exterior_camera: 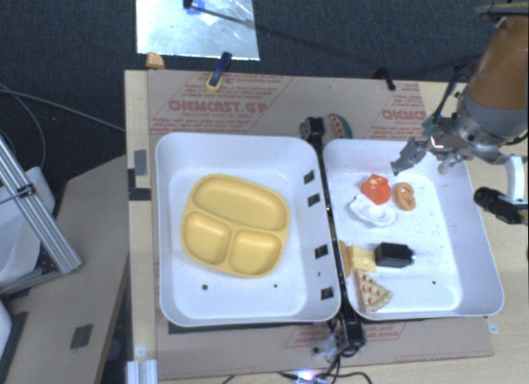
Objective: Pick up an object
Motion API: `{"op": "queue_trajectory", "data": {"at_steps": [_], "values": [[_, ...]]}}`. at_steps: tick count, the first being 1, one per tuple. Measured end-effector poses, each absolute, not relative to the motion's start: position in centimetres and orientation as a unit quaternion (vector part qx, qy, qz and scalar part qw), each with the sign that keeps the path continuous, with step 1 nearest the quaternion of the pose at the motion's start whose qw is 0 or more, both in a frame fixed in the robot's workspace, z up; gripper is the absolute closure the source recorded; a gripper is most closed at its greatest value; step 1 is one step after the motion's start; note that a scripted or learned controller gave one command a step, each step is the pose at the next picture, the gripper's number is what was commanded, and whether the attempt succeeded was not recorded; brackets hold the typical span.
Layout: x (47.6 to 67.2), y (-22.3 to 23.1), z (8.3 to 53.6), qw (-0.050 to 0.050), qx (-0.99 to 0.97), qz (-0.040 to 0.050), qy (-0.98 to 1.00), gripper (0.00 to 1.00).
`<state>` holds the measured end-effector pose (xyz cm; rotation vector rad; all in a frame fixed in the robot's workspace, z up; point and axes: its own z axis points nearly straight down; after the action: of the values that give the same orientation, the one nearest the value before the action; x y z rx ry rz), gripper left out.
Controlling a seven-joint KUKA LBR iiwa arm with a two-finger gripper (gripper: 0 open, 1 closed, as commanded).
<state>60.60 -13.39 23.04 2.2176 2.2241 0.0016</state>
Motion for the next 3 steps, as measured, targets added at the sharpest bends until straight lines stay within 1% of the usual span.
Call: {"op": "queue_trajectory", "data": {"at_steps": [1,2,3], "values": [[58.3,-19.3,12.8,-0.001,0.708,-0.0008,0.706,0.00],[52.4,-14.7,8.3,-0.001,0.707,0.0001,0.707,0.00],[49.7,-9.6,8.7,0.010,0.708,0.0005,0.706,0.00]]}}
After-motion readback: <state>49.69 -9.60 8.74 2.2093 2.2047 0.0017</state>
